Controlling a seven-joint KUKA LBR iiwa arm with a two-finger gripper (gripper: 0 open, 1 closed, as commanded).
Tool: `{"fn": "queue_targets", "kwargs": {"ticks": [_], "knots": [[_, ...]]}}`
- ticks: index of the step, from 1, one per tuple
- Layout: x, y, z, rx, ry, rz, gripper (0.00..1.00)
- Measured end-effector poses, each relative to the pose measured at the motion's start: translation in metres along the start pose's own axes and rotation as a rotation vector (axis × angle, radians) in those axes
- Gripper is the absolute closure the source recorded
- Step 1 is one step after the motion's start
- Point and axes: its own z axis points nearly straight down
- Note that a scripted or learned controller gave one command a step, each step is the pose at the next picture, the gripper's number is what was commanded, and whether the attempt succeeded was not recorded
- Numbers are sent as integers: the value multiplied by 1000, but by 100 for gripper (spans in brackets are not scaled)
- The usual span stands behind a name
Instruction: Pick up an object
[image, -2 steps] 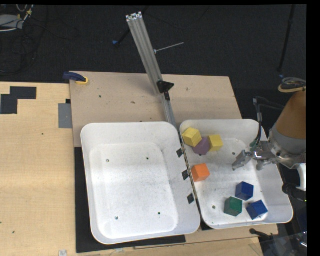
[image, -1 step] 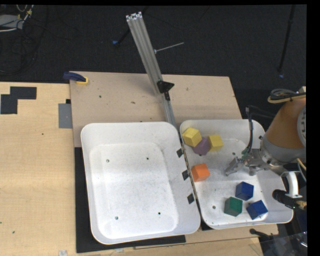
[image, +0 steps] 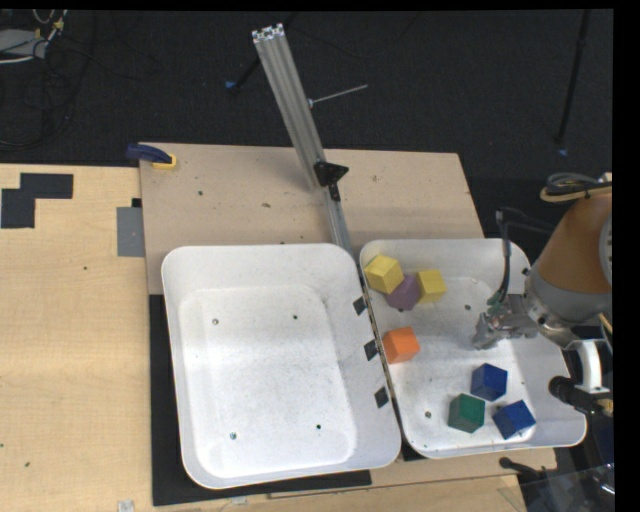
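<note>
Your two-finger metal gripper (image: 492, 330) hangs low over the right-hand shallow white bin (image: 455, 255), near its right wall; you cannot tell how far it is parted, and nothing shows between its tips. Just below it sit a dark blue cube (image: 489, 381), a green cube (image: 466, 413) and a second blue cube (image: 514, 419). Farther left lie an orange cube (image: 401, 345), a purple block (image: 405, 293) touching a larger yellow cube (image: 383, 273), and a smaller yellow cube (image: 431, 285). The left-hand white bin (image: 200, 270) adjoins.

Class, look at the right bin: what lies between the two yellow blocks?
In the camera view, a purple block sits between the larger yellow block and the smaller yellow block, touching both.
</note>
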Motion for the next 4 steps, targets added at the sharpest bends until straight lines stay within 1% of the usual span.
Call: {"fn": "queue_targets", "kwargs": {"ticks": [1,3,4], "knots": [[7,8,-52,-3,-2,-11,100],[6,5,-143,-3,-2,-12,100],[57,14,-133,3,1,-13,100]]}}
